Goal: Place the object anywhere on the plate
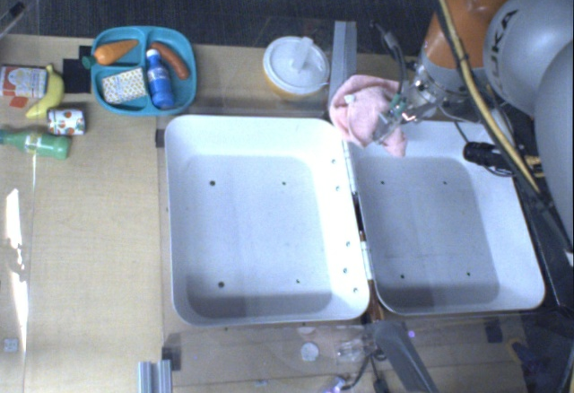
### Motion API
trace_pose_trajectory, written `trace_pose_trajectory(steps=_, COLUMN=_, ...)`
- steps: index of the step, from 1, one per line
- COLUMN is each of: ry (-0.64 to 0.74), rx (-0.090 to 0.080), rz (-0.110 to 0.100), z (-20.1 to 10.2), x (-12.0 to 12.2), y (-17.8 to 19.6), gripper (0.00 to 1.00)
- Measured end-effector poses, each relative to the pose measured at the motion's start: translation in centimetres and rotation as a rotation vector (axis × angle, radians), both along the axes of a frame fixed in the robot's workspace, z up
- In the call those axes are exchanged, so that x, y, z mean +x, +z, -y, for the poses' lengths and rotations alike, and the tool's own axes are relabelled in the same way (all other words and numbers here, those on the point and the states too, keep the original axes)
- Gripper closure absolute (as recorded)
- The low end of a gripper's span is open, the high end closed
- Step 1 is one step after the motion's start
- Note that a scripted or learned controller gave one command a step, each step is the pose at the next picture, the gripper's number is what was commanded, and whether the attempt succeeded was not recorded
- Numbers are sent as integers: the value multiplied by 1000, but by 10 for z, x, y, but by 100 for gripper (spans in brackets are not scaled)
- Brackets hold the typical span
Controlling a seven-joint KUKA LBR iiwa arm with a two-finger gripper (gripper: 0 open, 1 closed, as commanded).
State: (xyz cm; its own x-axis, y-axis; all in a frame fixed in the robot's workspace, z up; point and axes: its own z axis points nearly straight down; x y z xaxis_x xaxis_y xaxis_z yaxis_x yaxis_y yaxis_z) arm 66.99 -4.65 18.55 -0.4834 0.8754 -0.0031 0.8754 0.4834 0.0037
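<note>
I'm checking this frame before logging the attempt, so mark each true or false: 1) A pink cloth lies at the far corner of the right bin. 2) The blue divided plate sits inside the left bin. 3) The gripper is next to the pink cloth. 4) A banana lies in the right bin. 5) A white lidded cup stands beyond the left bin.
1) True: the pink cloth drapes over the far left corner of the right bin.
2) False: the blue divided plate is on the bench, outside the left bin.
3) True: the gripper is at the cloth's right edge.
4) False: the banana lies on the bench at far left.
5) True: the white lidded cup.
</note>
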Motion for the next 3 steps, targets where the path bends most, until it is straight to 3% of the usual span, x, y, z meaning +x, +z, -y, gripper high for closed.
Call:
trace_pose_trajectory(steps=1, ry=8, rx=0, rz=1, z=-2, x=2, y=40, gripper=100)
trace_pose_trajectory(steps=3, ry=817, rx=-1, rz=0, z=-92, x=-53, y=55, gripper=100)
